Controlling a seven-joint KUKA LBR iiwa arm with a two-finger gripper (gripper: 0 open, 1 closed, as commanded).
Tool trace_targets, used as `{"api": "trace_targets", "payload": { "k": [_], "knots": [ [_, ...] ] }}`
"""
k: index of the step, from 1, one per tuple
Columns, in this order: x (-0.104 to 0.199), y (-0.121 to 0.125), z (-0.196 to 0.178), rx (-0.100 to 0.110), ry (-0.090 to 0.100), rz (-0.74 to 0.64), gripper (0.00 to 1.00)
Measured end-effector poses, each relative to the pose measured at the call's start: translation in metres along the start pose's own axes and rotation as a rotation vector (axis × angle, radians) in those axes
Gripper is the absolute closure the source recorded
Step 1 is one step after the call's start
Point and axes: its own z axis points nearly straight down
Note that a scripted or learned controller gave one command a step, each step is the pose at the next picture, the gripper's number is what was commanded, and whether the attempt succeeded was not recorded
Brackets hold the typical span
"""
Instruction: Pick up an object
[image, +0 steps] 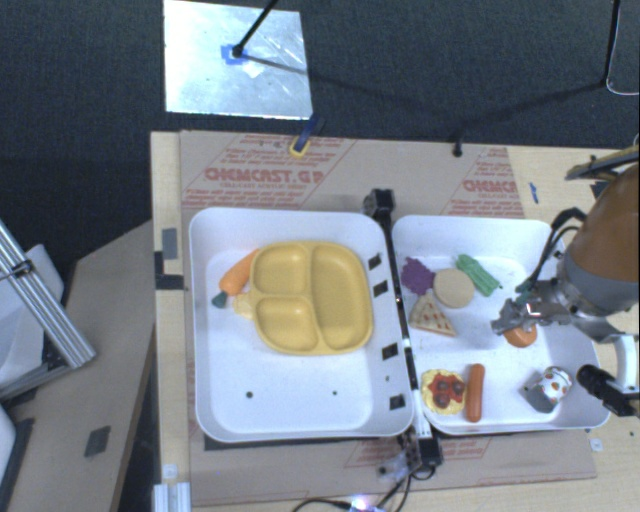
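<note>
The right bin (500, 228) holds several toy foods. There is a purple grape bunch (416, 273), a beige round bun (453, 289), a green vegetable (478, 274), a triangular waffle slice (432, 316), a small pizza (444, 390) and a red sausage (475, 391). My gripper (513, 320) is low over the right side of this bin. It sits directly over an orange round piece (522, 338) that peeks out just below it. A grey and white object (546, 388) lies near the front right corner.
In the left bin (290, 415) a yellow divided plate (308, 297) has an orange carrot (236, 273) at its left rim. A black divider (395, 300) runs between the bins. The arm's dark link (605, 388) hangs over the right bin's front right edge.
</note>
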Motion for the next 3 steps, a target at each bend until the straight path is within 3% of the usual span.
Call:
{"api": "trace_targets", "payload": {
  "k": [1,2,3],
  "knots": [
    [-0.003,0.008,-0.046,0.000,0.000,-0.001,1.00],
    [-0.003,0.009,-0.063,0.002,0.001,-0.001,1.00],
    [0.030,0.051,-0.053,0.002,0.001,-0.004,1.00]
  ]
}}
